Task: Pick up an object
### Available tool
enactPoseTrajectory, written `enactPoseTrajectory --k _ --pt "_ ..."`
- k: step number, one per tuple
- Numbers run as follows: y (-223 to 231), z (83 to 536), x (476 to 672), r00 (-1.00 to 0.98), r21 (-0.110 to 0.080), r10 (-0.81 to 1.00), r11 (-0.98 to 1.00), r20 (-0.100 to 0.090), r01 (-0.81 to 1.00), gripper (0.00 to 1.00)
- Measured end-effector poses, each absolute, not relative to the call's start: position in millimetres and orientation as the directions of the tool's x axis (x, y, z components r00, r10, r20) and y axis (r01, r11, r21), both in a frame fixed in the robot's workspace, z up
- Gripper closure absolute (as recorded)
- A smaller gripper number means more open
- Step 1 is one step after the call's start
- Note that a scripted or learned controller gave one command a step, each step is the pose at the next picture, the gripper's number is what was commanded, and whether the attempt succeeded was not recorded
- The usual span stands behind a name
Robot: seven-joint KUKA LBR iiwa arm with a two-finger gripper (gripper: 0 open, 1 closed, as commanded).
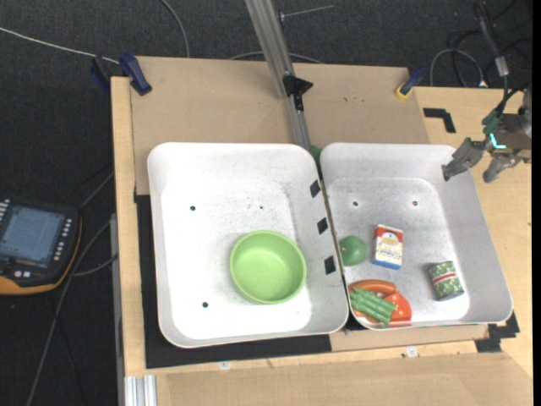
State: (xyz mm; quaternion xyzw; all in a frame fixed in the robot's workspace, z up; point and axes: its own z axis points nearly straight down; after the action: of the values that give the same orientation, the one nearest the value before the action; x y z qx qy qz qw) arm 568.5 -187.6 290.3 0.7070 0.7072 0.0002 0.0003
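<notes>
Seen from above at a slant: two shallow white bins side by side on a tan bench. In the left bin (182,227), a round light-green plastic bowl (268,266), smooth and open side up, near the front right corner. In the right bin (461,227), toward the front: a small green rounded object (352,249) by the dividing wall; just right of it a small red-and-white carton (389,247), standing with long axis running roughly front to back; farther right a short green-labelled can (445,279) lying tilted; at the front edge a plate of red and green toy vegetables (379,304). At the right bin's far right corner, over the rim, the gripper (478,164), dark fingers spread apart, holding nothing, touching nothing visible.
</notes>
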Motion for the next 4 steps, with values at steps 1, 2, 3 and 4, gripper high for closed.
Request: enactPoseTrajectory --k 1,2,3,4 --pt "-187.6 290.3 568.5 0.000 0.001 1.000 0.000 0.000 1.000 0.00" --pt "-191.3 232.2 563.4 0.000 -0.001 1.000 0.000 0.000 1.000 0.00" --pt "-193.2 174.9 570.0 0.000 0.000 1.000 0.000 0.000 1.000 0.00" --pt "-193.8 135.7 567.3 -0.001 0.001 1.000 0.001 0.000 1.000 0.00"
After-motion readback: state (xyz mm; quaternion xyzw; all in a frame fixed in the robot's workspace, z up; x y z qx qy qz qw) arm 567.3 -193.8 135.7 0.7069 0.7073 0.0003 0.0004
